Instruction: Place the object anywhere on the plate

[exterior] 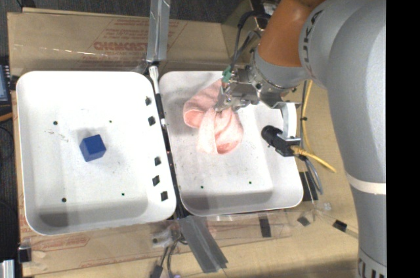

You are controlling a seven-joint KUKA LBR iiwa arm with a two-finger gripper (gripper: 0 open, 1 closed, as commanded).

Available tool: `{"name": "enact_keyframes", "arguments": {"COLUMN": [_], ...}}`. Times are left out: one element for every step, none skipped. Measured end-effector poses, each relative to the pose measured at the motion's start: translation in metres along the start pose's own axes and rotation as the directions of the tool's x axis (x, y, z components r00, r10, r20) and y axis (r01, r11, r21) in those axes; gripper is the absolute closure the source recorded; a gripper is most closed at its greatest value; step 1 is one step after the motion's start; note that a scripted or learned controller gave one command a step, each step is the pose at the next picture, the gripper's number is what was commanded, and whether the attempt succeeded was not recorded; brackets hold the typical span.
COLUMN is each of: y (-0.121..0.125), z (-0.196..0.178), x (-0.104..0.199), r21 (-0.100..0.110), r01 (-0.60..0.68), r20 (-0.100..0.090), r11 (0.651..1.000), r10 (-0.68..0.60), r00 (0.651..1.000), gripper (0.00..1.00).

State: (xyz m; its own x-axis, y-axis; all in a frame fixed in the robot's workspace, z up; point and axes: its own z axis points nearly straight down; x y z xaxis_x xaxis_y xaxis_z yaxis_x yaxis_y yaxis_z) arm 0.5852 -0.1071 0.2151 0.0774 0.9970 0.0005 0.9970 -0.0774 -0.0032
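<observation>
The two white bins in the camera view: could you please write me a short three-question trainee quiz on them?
1. True or false: the small blue cube lies in the left white bin.
2. What lies in the right white bin? A) a pink crumpled cloth B) a green bottle C) a metal spoon
3. Fill in: the gripper is over the ____ bin.

Key: 1 true; 2 A, pink crumpled cloth; 3 right.

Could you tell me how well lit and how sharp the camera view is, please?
Camera view: even overhead light, soft shadows along the left bin walls; white bins slightly washed out; blue cube crisp; pink cloth soft-edged under the gripper; overall mildly grainy.
</observation>
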Motion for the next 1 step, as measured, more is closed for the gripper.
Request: {"name": "enact_keyframes", "arguments": {"y": [0.0001], "z": [-0.0155], "x": [0.0004], "r21": [0.000], "r01": [0.007], "r20": [0.001], "r11": [1.000], "r10": [-0.007], "r00": [1.000], "gripper": [1.00]}}
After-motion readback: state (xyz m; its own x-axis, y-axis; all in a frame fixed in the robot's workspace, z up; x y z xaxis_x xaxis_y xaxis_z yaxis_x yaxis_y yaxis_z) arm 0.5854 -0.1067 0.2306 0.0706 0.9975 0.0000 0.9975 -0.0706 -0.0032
